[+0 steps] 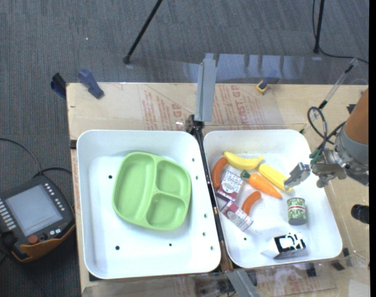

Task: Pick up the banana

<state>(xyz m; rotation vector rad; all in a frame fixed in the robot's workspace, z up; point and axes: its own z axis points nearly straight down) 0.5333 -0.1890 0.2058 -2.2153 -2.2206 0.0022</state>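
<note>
Left of tool [297, 176]: banana [242, 161], well apart.

— What crowds the banana [243, 160]?
— A yellow piece [273, 177] and a carrot [264, 185] lie just beside it on the right, an orange sausage [219, 171] and a packet [230, 183] on the left. The side toward the bin's far wall [256, 132] is bare white floor.
— And the pincer [297, 176]?
— It hangs by the yellow piece, above a green can [296, 210]. The left bin [92, 166] carries a green tray [152, 190]
</note>
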